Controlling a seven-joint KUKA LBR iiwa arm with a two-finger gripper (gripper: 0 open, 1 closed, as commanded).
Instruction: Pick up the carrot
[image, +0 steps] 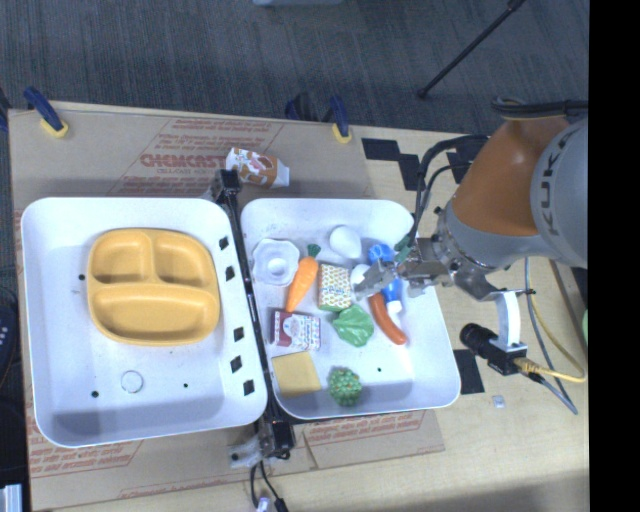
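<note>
White bins rest on cardboard-covered bench.

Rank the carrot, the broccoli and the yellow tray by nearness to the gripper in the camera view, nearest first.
From the gripper, over the right bin:
1. Carrot, to its left, same bin.
2. Broccoli, at that bin's near edge.
3. Yellow tray, in the left bin.

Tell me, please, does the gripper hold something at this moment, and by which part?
It cannot be told. The gripper sits low in the right bin, over a blue item and a hot dog. The carrot lies apart, untouched.
</note>
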